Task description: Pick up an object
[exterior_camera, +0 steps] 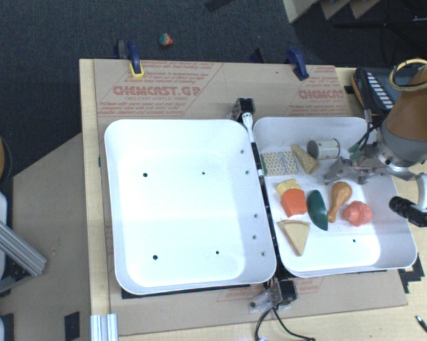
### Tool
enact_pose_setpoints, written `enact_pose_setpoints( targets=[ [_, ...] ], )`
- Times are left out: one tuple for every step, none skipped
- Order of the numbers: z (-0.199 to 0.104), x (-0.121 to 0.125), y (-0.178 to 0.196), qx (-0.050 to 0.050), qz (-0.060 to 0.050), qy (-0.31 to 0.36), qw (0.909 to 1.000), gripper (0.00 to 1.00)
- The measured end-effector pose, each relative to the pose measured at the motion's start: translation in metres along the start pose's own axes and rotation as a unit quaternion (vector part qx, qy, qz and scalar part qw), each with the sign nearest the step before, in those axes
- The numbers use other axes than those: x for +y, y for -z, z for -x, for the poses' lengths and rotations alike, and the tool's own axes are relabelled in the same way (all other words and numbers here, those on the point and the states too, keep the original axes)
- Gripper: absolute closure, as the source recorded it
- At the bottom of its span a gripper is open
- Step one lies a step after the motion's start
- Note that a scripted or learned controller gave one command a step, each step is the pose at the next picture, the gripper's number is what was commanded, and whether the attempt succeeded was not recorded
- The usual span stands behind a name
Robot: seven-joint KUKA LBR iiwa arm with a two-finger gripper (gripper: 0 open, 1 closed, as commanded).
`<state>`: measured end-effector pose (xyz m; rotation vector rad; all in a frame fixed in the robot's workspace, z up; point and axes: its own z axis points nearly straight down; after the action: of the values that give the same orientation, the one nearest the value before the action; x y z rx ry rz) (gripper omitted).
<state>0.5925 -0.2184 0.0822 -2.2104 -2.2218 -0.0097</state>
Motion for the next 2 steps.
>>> enact_pose_setpoints(
  targets=[
    [-0.06,0.079,0.003,-0.005,0.005,0.002,1.0,0.0],
    [-0.055,0.076,0.016,-0.007,0.004,-0.001,1.0,1.0]
  ],
)
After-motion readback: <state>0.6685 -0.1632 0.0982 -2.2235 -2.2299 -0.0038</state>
